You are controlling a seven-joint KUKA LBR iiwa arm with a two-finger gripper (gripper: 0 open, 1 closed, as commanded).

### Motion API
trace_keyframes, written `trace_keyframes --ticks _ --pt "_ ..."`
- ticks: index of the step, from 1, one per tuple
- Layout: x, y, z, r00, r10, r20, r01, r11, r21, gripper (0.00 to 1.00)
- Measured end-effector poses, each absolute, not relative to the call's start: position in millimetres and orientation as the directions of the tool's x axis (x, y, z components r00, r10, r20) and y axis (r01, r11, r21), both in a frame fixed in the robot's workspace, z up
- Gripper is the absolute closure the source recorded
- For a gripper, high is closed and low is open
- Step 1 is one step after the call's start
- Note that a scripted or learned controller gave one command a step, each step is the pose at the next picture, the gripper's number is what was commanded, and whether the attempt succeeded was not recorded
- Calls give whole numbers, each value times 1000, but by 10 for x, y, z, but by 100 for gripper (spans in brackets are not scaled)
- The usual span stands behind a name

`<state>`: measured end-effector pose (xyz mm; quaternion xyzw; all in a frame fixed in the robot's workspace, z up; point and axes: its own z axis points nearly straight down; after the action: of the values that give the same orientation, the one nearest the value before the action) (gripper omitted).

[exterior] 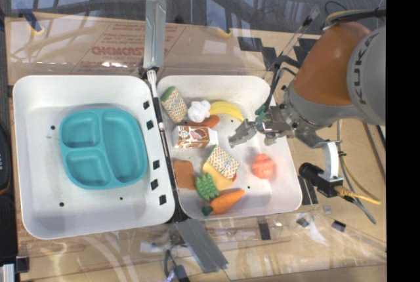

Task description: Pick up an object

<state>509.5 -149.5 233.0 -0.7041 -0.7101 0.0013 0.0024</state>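
One tomato (263, 166) below gripper (248, 131).

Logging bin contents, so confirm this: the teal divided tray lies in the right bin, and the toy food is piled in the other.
Wrong on one point: the camera view shows the teal divided tray in the left bin, and the toy food piled in the other.

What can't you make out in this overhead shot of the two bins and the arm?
- Gripper, camera view: too small and blurred to tell whether anything sits between its fingers.
- Milk carton: its print is too small to read.
- Arm: cut off by the right edge, base unseen.
- White item beside the banana: too blurred to identify.
- Right bin: the wrist hides part of its right wall.
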Motion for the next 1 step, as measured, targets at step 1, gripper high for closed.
trace_keyframes --ticks 1 --pt "5115 -1631 2693 222 975 -2 975 -222 -3 0"
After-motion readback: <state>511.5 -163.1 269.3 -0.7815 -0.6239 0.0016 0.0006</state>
